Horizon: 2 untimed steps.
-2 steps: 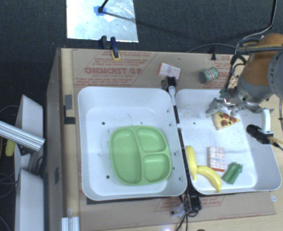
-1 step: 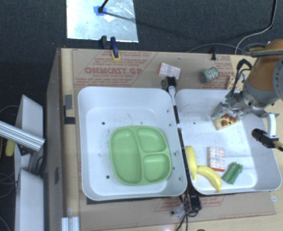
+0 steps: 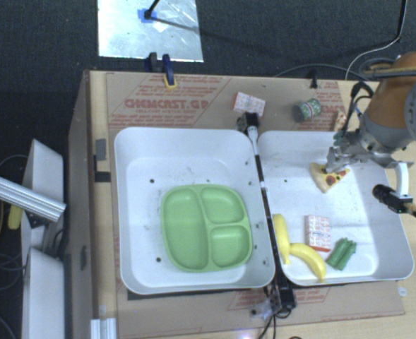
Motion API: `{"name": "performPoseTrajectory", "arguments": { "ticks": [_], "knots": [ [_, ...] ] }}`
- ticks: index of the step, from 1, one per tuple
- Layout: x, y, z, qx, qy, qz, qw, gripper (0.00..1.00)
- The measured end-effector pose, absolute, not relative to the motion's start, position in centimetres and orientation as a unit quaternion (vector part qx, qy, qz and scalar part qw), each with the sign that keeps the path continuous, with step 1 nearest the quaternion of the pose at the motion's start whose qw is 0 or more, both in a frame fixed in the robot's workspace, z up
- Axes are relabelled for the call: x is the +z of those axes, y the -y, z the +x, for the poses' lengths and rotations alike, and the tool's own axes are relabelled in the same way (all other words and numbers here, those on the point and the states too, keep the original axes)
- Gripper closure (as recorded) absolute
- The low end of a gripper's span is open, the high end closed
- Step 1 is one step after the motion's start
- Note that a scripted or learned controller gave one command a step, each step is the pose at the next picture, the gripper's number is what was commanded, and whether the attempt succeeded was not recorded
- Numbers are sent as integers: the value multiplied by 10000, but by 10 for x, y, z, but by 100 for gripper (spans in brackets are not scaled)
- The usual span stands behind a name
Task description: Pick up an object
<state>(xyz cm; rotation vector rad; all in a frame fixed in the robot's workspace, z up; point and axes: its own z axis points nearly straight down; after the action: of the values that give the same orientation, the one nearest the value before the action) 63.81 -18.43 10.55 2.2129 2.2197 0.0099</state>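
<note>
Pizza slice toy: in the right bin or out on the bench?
In. The pizza slice lies flat on the floor of the right bin, near its far wall, with the gripper directly over it.

Foil sheet (image 3: pixel 150 18) on dark floor above bench; small can (image 3: pixel 308 109) + paper tag (image 3: pixel 249 104) on cardboard.

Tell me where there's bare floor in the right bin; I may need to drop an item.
Right bin: bare along its left part, between the divider and the pizza slice. Crowded along the front: banana, red-and-white packet, green vegetable. The gripper sits over the pizza.
</note>
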Motion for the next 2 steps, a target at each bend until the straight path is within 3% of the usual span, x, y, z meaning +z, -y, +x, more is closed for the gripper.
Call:
{"name": "performPoseTrajectory", "arguments": {
  "ticks": [1,2],
  "knots": [
    [85,193,593,0,-7074,7068,11,100],
    [85,206,604,6,-7076,7067,13,100]
  ]
}}
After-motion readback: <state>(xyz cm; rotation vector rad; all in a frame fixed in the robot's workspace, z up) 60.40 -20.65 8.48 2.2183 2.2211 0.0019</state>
